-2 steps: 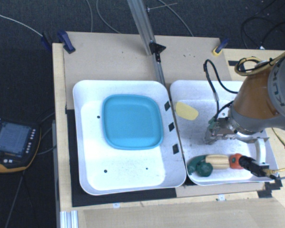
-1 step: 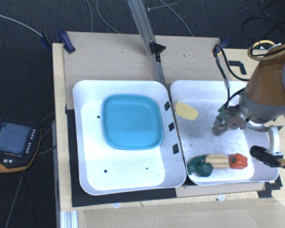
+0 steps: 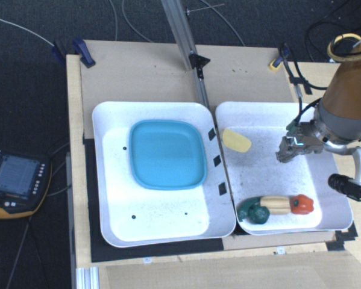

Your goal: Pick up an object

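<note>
I'm watching from the overhead camera, and the gripper (image 3: pixel 287 152) hangs over the right bin (image 3: pixel 270 176), near its middle and toward the far side. The angle hides the fingers, so I cannot tell whether they are parted or closed, and I see nothing held between them.

The nearest candidate is the pale yellow piece (image 3: pixel 236 141), which lies on the bin floor to the left of the gripper in this view and a little farther back, near the bin's left wall. It is a flattish oval, its long axis running roughly left to right with a slight tilt. The other pieces sit along the near wall — a dark green lump (image 3: pixel 254 212), a tan roll-shaped piece (image 3: pixel 275 205) and a red piece (image 3: pixel 301 204), touching one another in a row.

My judgement: the yellow piece is the easier pick, since it stands apart with bare floor around it, while the row is crowded against the wall.

The left bin (image 3: pixel 111 161) holds a blue tray (image 3: pixel 168 154). Both bins rest on a tan bench (image 3: pixel 138 71), with cables on the dark floor beyond
</note>
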